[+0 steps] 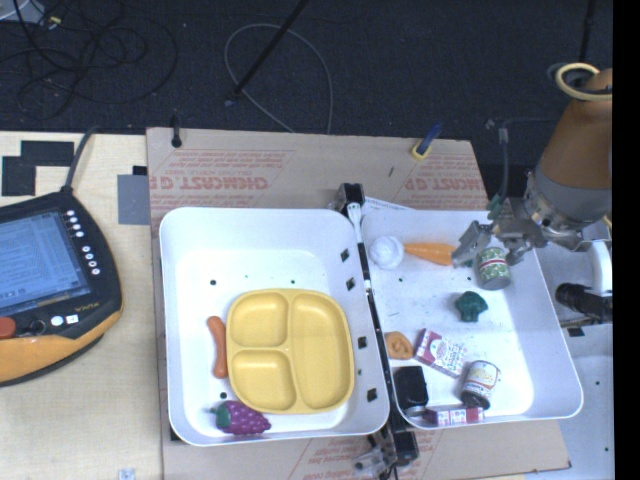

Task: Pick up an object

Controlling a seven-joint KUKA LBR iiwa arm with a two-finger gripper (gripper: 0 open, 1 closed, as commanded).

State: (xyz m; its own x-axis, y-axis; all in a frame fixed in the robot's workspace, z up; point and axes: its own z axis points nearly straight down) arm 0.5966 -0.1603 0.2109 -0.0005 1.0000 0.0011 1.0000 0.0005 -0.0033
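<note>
Right now the grey arm with its orange band (580, 148) leans in from the right, its two-finger gripper (490, 258) low over the right white bin (545, 393), jaws closed around a small green-labelled can (492, 266) near the far wall. Just beside it lie an orange carrot (430, 253) and a dark green broccoli piece (471, 305); bare floor shows between them.

dark carpet (120, 58) with loose cables (280, 63) behind a cardboard-covered bench (290, 173).
</note>
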